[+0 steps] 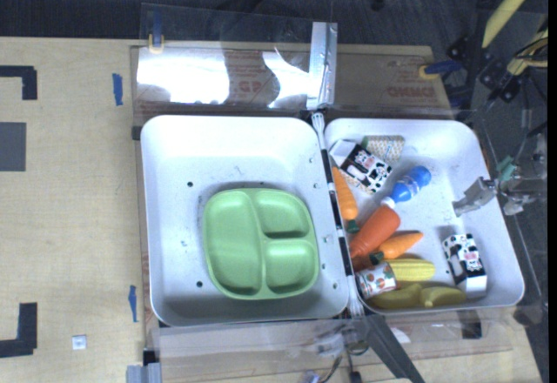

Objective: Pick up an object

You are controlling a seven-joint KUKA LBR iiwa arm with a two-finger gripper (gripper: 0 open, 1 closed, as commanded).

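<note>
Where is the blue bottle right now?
The blue bottle lies in the right bin, near its middle, just right of a black-and-white carton and above the large carrot.

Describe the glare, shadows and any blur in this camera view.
Camera view: strong white glare on the clear panel behind the left bin; soft, even light on the green tray, which casts a faint shadow; toys in the right bin are fairly sharp; the hand at the right rim looks dim and slightly blurred.
</note>
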